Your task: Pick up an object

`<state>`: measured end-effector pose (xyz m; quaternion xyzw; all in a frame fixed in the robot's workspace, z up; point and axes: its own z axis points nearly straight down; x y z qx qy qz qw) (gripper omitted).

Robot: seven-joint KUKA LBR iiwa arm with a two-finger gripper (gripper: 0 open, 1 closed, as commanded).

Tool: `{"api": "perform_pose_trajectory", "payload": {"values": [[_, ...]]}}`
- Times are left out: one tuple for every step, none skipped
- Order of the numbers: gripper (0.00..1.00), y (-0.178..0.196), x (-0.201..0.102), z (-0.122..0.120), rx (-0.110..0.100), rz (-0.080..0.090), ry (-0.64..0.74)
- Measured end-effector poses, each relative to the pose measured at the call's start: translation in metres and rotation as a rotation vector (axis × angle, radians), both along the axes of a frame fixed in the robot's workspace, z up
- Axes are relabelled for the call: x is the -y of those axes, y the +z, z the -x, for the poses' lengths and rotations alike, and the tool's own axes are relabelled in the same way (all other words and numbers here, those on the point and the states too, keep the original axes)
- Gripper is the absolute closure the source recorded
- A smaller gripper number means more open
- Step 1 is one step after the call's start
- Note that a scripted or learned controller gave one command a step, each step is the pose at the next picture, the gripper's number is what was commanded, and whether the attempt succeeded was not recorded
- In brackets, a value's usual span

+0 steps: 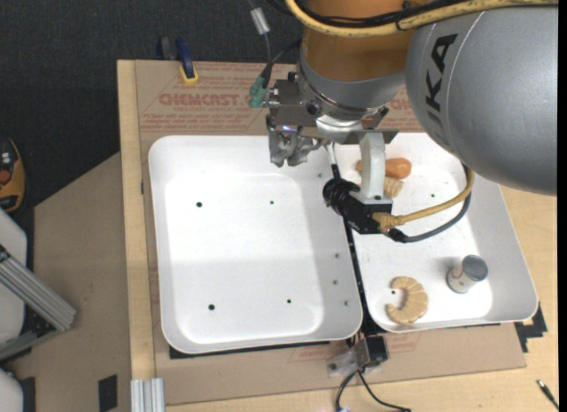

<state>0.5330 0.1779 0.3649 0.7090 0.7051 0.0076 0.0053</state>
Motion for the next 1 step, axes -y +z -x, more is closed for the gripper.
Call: {"api": "perform_pose_trajectory", "payload": {"values": [[1.00, -0.0858, -0.0494, 0.0322, -0.028, 0.005, 0.011]]}}
